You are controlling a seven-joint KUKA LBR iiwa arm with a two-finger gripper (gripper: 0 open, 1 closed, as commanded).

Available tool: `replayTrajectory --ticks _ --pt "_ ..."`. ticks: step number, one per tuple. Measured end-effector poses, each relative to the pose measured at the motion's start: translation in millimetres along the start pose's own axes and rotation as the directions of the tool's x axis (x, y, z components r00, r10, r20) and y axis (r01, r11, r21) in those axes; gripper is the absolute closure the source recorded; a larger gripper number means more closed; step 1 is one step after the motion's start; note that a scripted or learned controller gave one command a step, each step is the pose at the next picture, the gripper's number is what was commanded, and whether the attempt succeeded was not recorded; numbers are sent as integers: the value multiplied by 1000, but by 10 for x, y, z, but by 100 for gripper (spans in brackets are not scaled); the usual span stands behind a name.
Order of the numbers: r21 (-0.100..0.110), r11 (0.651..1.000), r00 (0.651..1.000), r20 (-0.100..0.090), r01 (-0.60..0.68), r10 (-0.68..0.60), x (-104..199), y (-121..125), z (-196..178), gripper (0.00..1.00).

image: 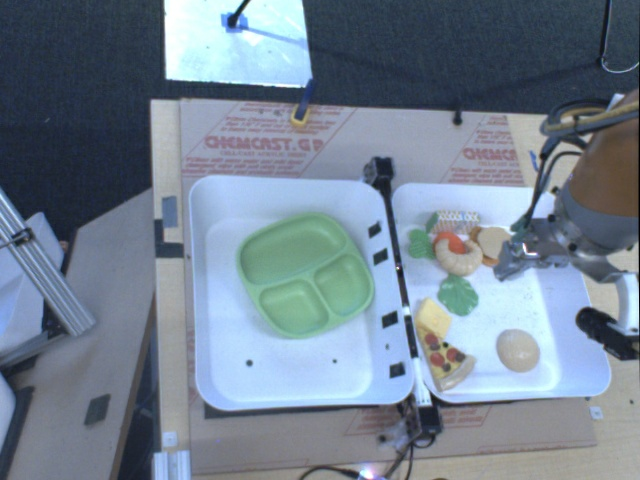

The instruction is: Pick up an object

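Camera view, tabletop: brown board carrying two shallow white bins side by side, left bin [215, 368] and right bin [570, 363].
Camera view, left bin contents: a green divided plate [305, 273] lying flat near the middle, tilted slightly against the bin's edges.
Camera view, right bin contents: a cluster of toy foods. A striped wafer-like piece [456, 218] sits at the top, a round bun-like piece with red on it [458, 254] just below, a tan cookie [492, 242] beside that, a green leaf [458, 295] lower down, a yellow wedge [434, 318] and a pizza slice [446, 358] near the divider, and a beige egg [518, 350] standing apart toward the bin's near right.
Camera view, arm: enters from the right, its orange band above the wrist over the right bin's far right side.
Camera view, gripper [512, 265]: low over the right bin, just right of the cookie and the bun-like piece.
Camera view, fingers: cannot tell whether they are spread or pressed together; the tips are dark and blurred against the bin floor, and nothing is visibly between them.
Key relation: the cookie lies immediately to the gripper's left and slightly farther up the picture, the nearest object; the egg lies below it toward the near edge, clear of neighbours.
Judgement: a short shift left would reach the cookie, though the crowded cluster risks a nudged neighbour.
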State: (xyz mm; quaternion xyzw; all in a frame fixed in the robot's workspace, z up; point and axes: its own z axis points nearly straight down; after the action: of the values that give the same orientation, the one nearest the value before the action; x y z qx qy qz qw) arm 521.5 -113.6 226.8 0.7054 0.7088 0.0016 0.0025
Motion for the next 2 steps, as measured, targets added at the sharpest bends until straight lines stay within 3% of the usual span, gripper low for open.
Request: replayTrajectory --ticks 2 --pt "3 1000 1000 -3 5 -5 948 690 93 100"
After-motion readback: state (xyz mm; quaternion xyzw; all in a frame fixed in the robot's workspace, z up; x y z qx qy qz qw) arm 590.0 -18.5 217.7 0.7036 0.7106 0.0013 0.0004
